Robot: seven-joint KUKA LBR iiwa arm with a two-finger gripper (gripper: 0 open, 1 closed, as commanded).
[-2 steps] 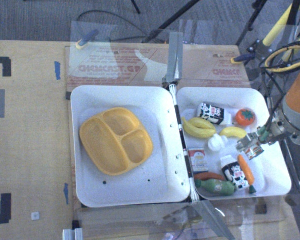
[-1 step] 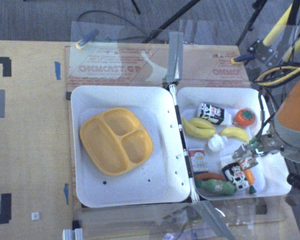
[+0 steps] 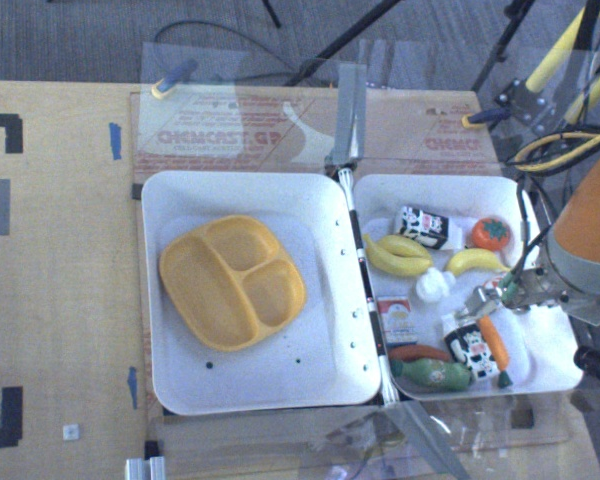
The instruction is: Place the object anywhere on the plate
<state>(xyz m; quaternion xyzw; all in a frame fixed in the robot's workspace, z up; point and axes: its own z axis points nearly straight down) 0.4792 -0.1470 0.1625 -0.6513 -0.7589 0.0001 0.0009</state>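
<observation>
My arm [image 3: 585, 238] enters from the right, over the right bin [image 3: 565, 368]. My pincer [image 3: 495, 298] hangs above that bin's middle, just right of the white lump [image 3: 432, 286] and just above the small black-and-white carton [image 3: 469, 349]. Whether the pincer is released or clenched I cannot tell; the fingertips are too small and blurred against the clutter below them. No item can be seen between them.

Contents of the right bin:
- Two bananas: one [image 3: 398, 255] lies left of centre, the other [image 3: 477, 261] near the pincer's upper side.
- A larger black-and-white carton [image 3: 423, 226] sits at the back.
- An orange-red round fruit [image 3: 492, 233] with a green top lies at the back right.
- A carrot [image 3: 494, 343] lies beside the small carton, touching it.
- A green bottle-shaped item [image 3: 435, 374] lies along the front wall, with a red sausage-shaped piece [image 3: 417, 352] just behind it.
- A small red-and-white packet [image 3: 395, 320] lies by the left wall.

The left bin [image 3: 170, 203] holds the yellow plate [image 3: 232, 282], which has three compartments and lies left of the bin's centre, well apart from my pincer. All the small items lie in the right bin, none on the plate
</observation>
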